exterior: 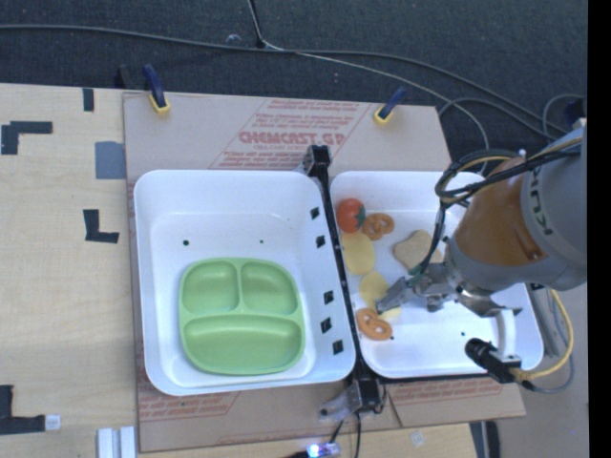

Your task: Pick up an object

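While grey arm with orange band reaches in from 3 o'clock, gripper [389, 301] hangs low in right white bin [496, 359], fingers slightly parted, nothing between. Pale yellow round slice [372, 284] just beside at 11 o'clock; orange pretzel-shaped ring [373, 324] at 7 o'clock.

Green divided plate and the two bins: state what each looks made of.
Green divided plate: likely molded plastic, matte to satin; uniform pale green, rounded compartment ridges, soft sheen.
Left bin and right bin: probably thin formed white plastic, smooth, slightly glossy; rounded corners and rolled rims suggest it.
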{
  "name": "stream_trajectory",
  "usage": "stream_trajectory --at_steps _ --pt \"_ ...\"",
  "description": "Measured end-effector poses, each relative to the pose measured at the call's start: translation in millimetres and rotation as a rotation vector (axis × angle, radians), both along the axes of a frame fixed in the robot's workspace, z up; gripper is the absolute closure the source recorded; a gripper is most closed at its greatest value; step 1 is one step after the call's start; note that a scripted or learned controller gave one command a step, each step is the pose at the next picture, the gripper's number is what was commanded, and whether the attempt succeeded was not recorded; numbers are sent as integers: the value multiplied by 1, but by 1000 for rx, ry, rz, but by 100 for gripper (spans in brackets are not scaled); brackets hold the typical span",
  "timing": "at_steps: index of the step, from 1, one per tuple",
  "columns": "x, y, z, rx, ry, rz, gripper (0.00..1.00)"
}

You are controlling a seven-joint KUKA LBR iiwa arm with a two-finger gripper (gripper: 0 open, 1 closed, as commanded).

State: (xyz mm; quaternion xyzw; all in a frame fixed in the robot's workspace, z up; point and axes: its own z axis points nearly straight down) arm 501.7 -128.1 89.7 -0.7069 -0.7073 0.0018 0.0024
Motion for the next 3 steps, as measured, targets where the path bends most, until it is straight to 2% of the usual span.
stream_trajectory --at_steps 1,2,3 --pt "1 1 13 1 -2 1 100" --pt "-2 4 74 -2 -10 1 100" --pt "1 -1 118 -2 -9 1 100"
